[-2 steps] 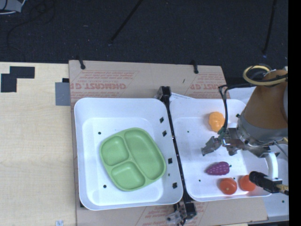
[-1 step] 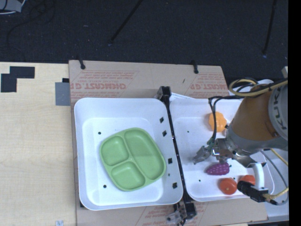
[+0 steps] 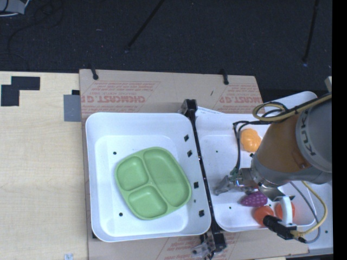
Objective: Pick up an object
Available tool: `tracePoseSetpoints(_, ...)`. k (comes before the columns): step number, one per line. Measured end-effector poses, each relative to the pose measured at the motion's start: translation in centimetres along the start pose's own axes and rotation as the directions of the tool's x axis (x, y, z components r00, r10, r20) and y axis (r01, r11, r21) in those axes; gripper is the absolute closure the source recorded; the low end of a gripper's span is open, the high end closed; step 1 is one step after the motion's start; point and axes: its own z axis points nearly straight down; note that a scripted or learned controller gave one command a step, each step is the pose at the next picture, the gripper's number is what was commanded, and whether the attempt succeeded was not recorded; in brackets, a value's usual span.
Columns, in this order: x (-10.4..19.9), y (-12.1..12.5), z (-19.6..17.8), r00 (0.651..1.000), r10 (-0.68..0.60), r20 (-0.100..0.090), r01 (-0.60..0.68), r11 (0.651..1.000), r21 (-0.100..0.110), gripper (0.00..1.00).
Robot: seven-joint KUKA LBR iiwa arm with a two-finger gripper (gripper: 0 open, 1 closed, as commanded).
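Observation:
My gripper (image 3: 224, 186) is low in the right bin (image 3: 222, 145), near its left wall, at the end of the grey and orange arm that reaches in from the right. A purple object (image 3: 254, 200) lies just right of the gripper, partly under the wrist. An orange-red object (image 3: 263, 212) sits next to it toward the bin's front edge. A yellow-orange object (image 3: 250, 140) rests farther back in the same bin. I see nothing held in the gripper.
The left bin (image 3: 103, 145) holds a green divided plate (image 3: 153, 183). A black divider (image 3: 196, 161) runs between the two bins. The arm's bulk covers most of the right bin's right half.

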Motion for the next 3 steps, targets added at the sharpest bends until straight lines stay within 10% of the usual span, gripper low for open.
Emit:
tracePoseSetpoints(1, -0.2, 0.1, -1.3, 1.0, 0.007, 0.0, -0.007, 1.0, -0.001, 1.0)
tracePoseSetpoints(3, -0.9, -0.1, -13.3, 1.0, -0.001, 0.001, 0.001, 1.0, -0.005, 1.0)
